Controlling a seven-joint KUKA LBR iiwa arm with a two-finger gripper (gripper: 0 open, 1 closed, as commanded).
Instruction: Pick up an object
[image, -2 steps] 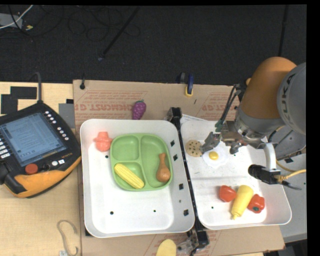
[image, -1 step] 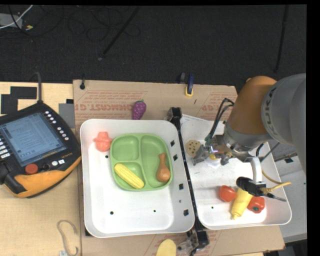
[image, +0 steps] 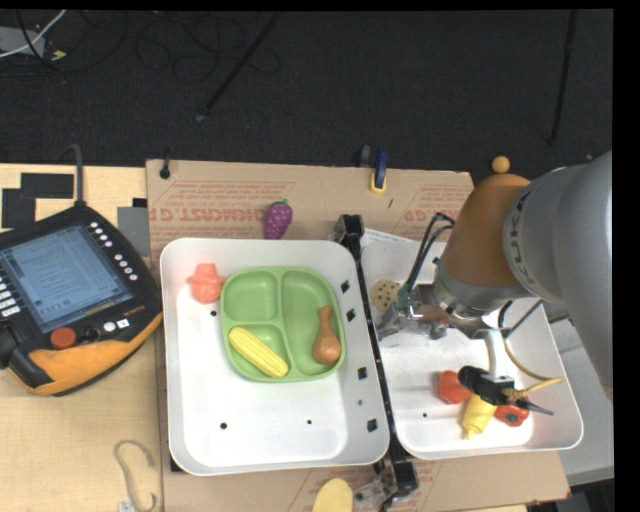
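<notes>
My gripper (image: 402, 318) hangs low over the left part of the right bin (image: 560, 432), close to the wall between the two bins. Just above it lies a round tan speckled piece (image: 385, 293). A red toy (image: 451, 387), a yellow toy (image: 477, 417) and a small red-and-green piece (image: 515, 415) lie together in the bin's front right, apart from the gripper. In the left bin (image: 260, 430) a green divided plate (image: 262, 296) carries a yellow corn cob (image: 258, 352) and a brown drumstick (image: 327, 338). A pink toy (image: 205, 284) sits beside the plate.
The grey arm with its orange band (image: 490, 230) covers the right bin's back right. Purple grapes (image: 278, 218) lie on the cardboard behind the left bin. A yellow piece (image: 333, 495) rests in front of the bins. A teach pendant (image: 70, 290) sits at the left.
</notes>
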